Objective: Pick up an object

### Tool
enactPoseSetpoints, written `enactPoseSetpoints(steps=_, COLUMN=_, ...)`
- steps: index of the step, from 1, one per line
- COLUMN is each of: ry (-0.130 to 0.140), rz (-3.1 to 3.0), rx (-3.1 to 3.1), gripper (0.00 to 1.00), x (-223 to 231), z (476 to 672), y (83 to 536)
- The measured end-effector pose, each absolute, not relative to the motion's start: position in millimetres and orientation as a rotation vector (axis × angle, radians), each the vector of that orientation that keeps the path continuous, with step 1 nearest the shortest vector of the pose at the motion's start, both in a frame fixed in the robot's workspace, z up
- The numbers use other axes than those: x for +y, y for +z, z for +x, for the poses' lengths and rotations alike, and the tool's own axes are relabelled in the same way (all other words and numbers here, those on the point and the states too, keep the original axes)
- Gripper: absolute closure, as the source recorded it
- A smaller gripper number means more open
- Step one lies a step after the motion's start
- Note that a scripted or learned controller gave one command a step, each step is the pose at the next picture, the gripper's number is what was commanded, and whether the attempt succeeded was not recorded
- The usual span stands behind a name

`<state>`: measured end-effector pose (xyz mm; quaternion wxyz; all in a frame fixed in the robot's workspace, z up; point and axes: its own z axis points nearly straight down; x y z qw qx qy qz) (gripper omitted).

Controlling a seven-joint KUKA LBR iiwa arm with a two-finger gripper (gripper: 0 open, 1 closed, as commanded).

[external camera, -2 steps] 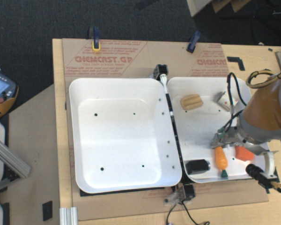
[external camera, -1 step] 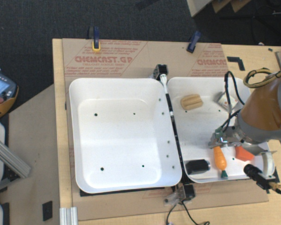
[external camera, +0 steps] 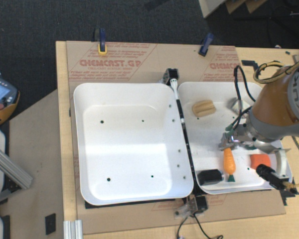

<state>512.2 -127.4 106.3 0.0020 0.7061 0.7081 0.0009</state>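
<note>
Toy carrot (external camera: 229,162) lying in the right bin (external camera: 204,138), close to the front wall, orange body pointing up toward the gripper (external camera: 230,140), green tip down by the rim. Top end of the carrot right under the gripper, touching or just apart, too small to say. Gripper low over the bin floor, tucked under the arm (external camera: 275,103) with its orange band; spread or squeezed, no way to make out from here. Red-orange thing (external camera: 260,160) just right of the carrot, partly hidden by the arm, shape hard to make out. Small grey thing (external camera: 234,103) near the back of the bin, half covered by arm and cables. Black block (external camera: 210,176) flat by the front wall, just left of the green tip. Tan bread-like lump (external camera: 203,108) well apart, toward the back left of the same bin. Left bin (external camera: 78,108) right beside, walls meeting along the middle. Brown board (external camera: 67,148) under both bins, blue clamp (external camera: 206,45) on its far edge
</note>
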Motion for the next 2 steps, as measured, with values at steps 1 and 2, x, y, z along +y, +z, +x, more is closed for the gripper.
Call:
enactPoseSetpoints(steps=1, ry=0.009, rz=2.210, rx=2.225, gripper=1.00, x=-73.2, z=519.4, y=189.4)
enactPoseSetpoints(steps=2, ry=0.004, rz=2.212, rx=2.226, gripper=1.00, x=-25.0, z=554.4, y=184.6)
